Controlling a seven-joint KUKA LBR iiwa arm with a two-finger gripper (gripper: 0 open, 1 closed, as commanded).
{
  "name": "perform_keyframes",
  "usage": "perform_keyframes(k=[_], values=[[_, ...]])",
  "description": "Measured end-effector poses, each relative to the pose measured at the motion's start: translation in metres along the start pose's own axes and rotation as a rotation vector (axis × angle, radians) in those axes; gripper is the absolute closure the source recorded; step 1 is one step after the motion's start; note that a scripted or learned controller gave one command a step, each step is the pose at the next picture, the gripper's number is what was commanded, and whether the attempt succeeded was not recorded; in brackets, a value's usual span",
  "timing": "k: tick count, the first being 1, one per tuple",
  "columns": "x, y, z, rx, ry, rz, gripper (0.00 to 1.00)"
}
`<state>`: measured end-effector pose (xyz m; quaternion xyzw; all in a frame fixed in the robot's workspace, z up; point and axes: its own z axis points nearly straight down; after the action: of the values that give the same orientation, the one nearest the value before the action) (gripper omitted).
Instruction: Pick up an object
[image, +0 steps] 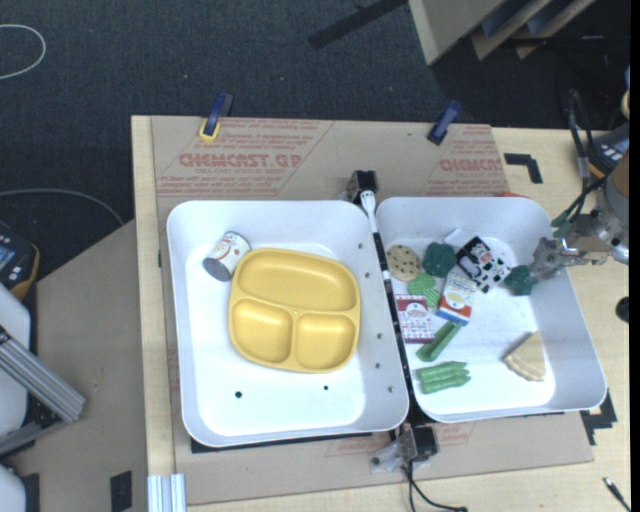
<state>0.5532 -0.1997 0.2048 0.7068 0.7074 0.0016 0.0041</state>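
Dark carpet surrounds a bench topped with brown cardboard (300, 150), printed in red and held at its far edge by two clamps. Two shallow white bins sit on it side by side, touching along their inner rims.

Left bin (190, 300): a yellow plastic plate with three compartments (295, 308) lies near the middle, and a small white cup with a grey opening (225, 255) lies tipped on its side just beside the plate's far left corner.

Right bin (570, 330): a round tan cookie with dark spots (403, 262) lies near the left wall, with a dark green lumpy toy (438, 258) beside it. A black and white patterned block (481, 264) sits near the middle at the far side, a small white carton with red and blue print (456, 300) just in front of it, and a flat red and white card (413, 318) to the left. A green pea-pod shape (442, 376) and a slim dark green piece (438, 343) lie toward the near side. A tan wedge like a bread slice (527, 357) rests near the right front corner.

At the bin's right wall the gripper (552, 256) is low, next to a small dark green object (520, 281). Whether its jaws are apart or closed cannot be told, nor whether they grasp anything.
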Motion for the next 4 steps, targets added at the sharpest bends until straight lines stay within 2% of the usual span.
perform_keyframes(k=[1,2,3,4], values=[[0.000,0.001,-0.022,0.002,0.001,0.000,1.00],[0.052,-0.003,-0.031,0.009,0.006,-0.005,1.00],[0.105,-0.004,-0.017,0.011,0.006,-0.004,1.00],[0.152,-0.011,-0.021,0.010,0.006,-0.004,1.00]])
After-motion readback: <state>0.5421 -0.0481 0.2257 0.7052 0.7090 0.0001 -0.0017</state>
